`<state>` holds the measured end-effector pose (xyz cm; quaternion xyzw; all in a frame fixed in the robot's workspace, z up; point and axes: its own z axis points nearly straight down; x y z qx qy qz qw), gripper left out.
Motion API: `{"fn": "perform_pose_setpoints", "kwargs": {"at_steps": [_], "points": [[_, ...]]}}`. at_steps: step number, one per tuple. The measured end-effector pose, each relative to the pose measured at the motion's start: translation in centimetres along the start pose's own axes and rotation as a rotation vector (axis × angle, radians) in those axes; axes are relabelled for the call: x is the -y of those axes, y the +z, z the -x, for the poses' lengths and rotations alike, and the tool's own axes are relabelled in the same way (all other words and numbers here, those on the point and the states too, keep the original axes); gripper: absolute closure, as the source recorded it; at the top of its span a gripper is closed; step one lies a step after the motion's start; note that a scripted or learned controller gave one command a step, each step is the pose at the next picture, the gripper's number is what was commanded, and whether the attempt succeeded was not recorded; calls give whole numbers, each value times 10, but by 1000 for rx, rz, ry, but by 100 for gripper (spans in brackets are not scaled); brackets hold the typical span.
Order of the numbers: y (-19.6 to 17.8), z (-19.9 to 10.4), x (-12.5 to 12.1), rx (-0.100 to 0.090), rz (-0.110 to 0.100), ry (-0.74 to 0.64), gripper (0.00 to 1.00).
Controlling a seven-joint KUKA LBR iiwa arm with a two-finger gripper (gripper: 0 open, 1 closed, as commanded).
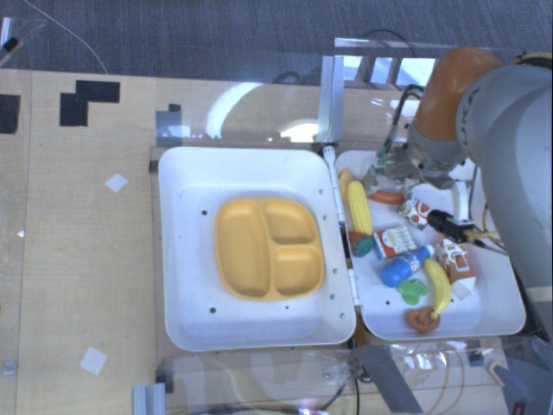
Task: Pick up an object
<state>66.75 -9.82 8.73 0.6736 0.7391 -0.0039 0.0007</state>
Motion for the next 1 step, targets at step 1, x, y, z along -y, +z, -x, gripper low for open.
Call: {"fn": "perform_pose_setpoints", "kwargs": {"at_steps": [1], "points": [[-14, -2, -5, 1, 17, -5, 100]]}}
